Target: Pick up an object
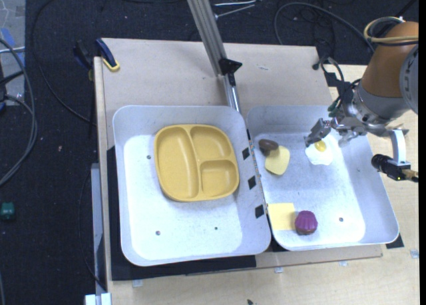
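No legible text, label, brand, number or sign is found on any surface in the camera view. The yellow divided plate [197, 162], well to the left of the claw [325, 136], carries no marking. The yellow pieces, the brown item and the purple item in the bin below and left of the claw show plain surfaces only. The arm's orange band [388, 60], above and right of the claw, bears no readable lettering at this resolution.
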`<state>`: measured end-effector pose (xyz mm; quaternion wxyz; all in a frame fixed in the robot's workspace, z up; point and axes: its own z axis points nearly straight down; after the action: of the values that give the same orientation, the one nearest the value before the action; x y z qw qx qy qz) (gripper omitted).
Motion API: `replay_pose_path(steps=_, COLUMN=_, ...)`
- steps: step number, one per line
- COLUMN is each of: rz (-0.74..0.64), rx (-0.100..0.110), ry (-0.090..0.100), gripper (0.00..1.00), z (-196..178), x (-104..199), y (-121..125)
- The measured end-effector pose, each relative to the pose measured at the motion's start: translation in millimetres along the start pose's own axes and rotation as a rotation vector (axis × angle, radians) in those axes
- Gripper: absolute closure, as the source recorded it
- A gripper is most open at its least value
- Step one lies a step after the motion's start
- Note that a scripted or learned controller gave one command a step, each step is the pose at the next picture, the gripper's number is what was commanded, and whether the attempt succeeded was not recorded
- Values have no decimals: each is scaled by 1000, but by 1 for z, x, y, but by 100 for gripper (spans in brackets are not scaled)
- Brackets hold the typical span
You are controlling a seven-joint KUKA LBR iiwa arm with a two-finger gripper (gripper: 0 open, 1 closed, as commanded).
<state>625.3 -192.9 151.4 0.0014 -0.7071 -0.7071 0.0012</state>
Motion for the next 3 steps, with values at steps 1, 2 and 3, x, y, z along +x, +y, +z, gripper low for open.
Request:
replay_pose_path(steps=1, rz=0, rx=-1, ry=0, gripper=0, z=53, x=1, y=0)
replay_pose_path(steps=2, rz=-1, rx=-6, ry=-2, gripper=100, z=40, x=0, y=1)
replay_pose_path(steps=3, rz=-2, rx=-11, ry=-3, gripper=100, z=-11, x=-5, y=11)
